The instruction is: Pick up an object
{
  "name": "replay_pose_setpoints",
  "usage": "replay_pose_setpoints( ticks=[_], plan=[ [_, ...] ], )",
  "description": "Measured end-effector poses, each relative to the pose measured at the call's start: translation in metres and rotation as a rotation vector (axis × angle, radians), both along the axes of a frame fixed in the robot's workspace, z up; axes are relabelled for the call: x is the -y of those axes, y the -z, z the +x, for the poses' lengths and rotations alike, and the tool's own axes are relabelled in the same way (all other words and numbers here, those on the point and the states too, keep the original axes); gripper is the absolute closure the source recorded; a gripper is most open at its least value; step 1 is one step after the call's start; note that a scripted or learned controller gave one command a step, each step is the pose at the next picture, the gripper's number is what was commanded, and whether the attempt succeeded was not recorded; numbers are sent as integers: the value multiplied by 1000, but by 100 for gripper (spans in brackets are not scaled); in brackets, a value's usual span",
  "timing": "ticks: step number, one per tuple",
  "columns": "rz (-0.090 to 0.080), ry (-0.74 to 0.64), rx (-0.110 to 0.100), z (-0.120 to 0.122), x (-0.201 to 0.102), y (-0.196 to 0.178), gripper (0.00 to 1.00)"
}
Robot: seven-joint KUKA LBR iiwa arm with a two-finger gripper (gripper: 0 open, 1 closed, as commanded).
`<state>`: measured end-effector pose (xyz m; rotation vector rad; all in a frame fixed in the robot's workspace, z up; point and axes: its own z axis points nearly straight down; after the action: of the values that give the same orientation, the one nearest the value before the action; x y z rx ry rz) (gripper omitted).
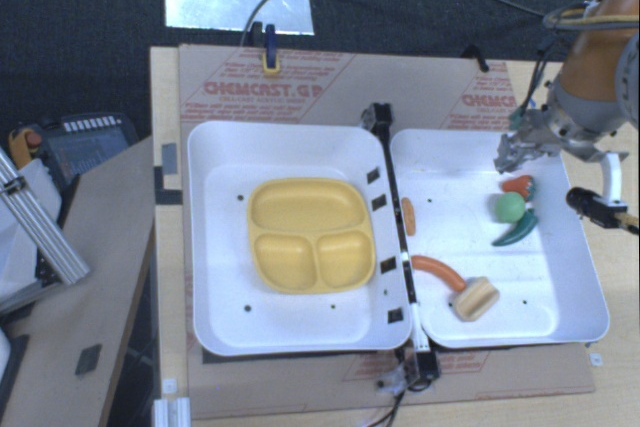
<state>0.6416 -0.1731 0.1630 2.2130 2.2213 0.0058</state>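
My gripper (516, 158) hangs over the far right part of the right bin (560, 315). Just below it lies a small red piece (519, 184), and beside that a green ball (510, 207). A dark green pepper-like piece (516, 230) touches the ball on its near side. Nearer the front lie an orange curved piece (437, 269) and a tan block (474, 299). A small orange bit (407, 213) rests by the bin's left wall. Nothing shows between the gripper and the red piece.
The left bin (215, 215) holds a yellow divided tray (310, 235). A black divider (390, 215) runs between the two bins. A cardboard sheet (300, 85) lies under both, and a grey box (85, 150) stands off the bench at the left.
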Motion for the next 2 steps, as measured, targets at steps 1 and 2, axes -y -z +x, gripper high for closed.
replay_pose_setpoints(
  ticks=[1, 2],
  plan=[
    [0, -1, 0, 4, 3, -45, 100],
    [0, -3, 2, 13, -3, -102, 100]
  ],
)
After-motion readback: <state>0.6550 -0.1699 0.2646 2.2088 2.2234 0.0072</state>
